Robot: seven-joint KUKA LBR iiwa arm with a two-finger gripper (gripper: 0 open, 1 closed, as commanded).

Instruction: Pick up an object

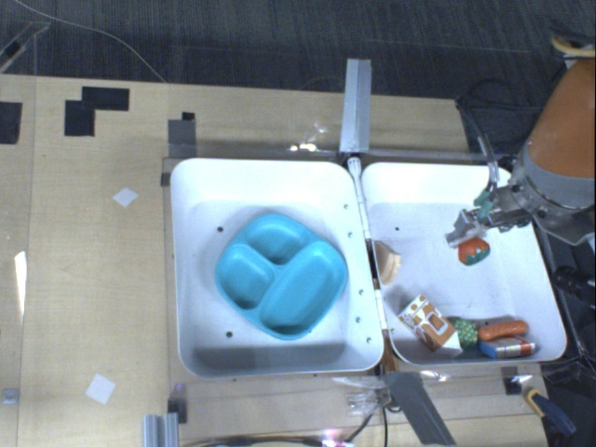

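My gripper (pixel 470 227) hangs over the upper right part of the right bin (pixel 419 189). A small orange-red toy with a green end (pixel 474 252) sits right under the gripper's tip, touching it or very close; I cannot tell if it is gripped. Along the bin's front edge lie a brown and white carton (pixel 425 322), a green piece (pixel 466 332), an orange-red sausage shape (pixel 504 328) and a small blue and red item (pixel 508 348). A beige object (pixel 387 264) leans against the bin's left wall.
The left bin (pixel 200 212) holds a light blue divided plate (pixel 279 274). A grey metal post (pixel 356 105) stands behind the divider between the bins. Cables run at the right edge by the arm (pixel 563 138).
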